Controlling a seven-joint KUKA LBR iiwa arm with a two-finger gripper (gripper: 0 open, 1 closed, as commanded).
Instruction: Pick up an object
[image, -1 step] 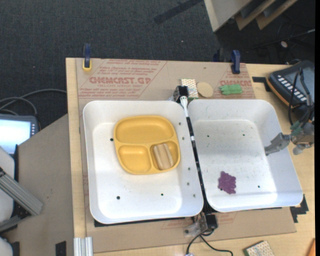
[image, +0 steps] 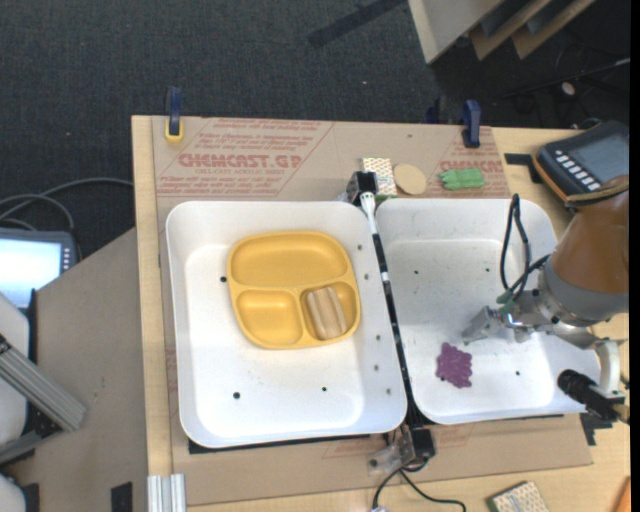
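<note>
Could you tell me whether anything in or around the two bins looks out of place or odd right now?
Nothing looks spilled or damaged. The yellow tray sits flat in the left bin, a tan block in its lower right compartment. The purple object lies alone in the right bin. A round tan piece and green piece lie outside, behind the bins.

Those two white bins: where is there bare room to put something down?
In the left bin, the floor is bare in front of and to the left of the yellow tray. In the right bin, the back half is bare. It is crowded near its front, where the purple object lies beside the gripper.
</note>
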